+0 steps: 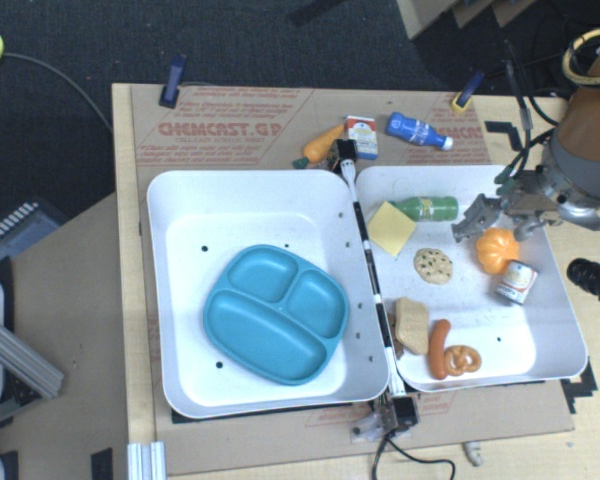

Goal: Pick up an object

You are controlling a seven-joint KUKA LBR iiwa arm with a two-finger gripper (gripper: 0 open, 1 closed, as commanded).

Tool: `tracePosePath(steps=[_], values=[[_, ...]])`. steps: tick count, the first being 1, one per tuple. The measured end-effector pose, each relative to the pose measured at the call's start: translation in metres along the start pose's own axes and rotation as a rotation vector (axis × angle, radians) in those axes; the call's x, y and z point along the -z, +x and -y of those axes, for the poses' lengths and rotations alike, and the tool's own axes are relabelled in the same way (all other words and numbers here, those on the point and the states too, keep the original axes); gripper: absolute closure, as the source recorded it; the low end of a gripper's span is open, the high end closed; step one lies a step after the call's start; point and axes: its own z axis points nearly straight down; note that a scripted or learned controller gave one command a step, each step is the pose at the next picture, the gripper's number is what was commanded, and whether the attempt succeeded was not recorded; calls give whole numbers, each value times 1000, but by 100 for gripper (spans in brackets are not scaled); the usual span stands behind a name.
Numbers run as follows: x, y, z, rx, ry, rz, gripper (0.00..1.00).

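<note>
My gripper (497,223) hangs over the right bin (550,318), near its right side, with the fingers spread open and nothing between them. An orange fruit (494,252) lies just below the fingertips, close to them. A small can (516,282) sits beside the orange. Further left in the bin are a green bottle (426,208), a yellow square piece (392,228) and a cookie (433,265). Near the front lie a bread slice (412,325), a sausage (438,348) and a pretzel (462,358).
The left bin (180,218) holds a blue divided plate (275,313). Behind the bins on the board lie a blue bottle (418,130), a small carton (360,136) and a carrot (323,144). The arm enters from the right edge.
</note>
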Motion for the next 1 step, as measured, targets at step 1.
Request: tracePosePath(steps=[1], values=[[-118, 12, 65, -1, 2, 0, 0]])
